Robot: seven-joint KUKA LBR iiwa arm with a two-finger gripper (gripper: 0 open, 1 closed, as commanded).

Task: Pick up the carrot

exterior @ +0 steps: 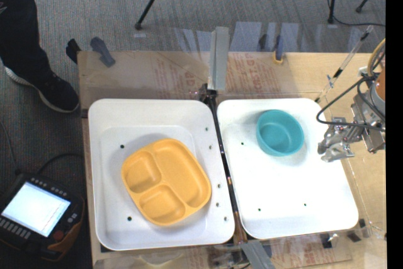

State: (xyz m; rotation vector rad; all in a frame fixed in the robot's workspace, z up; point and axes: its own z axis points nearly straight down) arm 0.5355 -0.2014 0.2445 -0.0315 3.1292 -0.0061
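My gripper (334, 149) hangs over the right edge of the right bin (296, 211), at about the height of the bin's upper half. It is a short way to the right of a teal bowl (279, 132) and does not touch it. The grey wrist and its cables reach in from the right side of the view.
The teal bowl stands upright in the back part of the right bin. A yellow divided plate (165, 181) lies in the middle of the left bin (107, 129). A metal divider (220, 66) rises behind the gap between the bins. Tripod legs stand on the floor beyond the bench.
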